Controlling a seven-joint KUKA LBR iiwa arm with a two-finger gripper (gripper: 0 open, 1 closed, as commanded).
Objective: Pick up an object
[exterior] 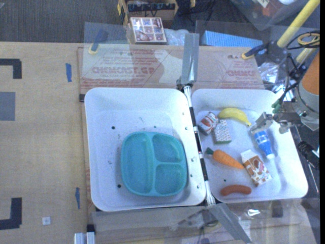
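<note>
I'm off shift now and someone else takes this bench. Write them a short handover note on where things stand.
Gripper: over the right bin's far right side, just above the blue tube; nothing seen between its fingers.
Right bin: banana, two small packets, carrot, carton, sausage.
Left bin: teal divided tray.
Done: nothing lifted.
Left: grasp and raise one object, likely the tube.

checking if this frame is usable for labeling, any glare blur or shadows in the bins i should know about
Camera view: soft and slightly blurry overall, so print on the small packets is unreadable; light is even, with only faint shadows under the teal tray and carrot; mild glare on the clear sheet behind the bins; the gripper at the right bin edge is smeared, its fingers indistinct.
</note>
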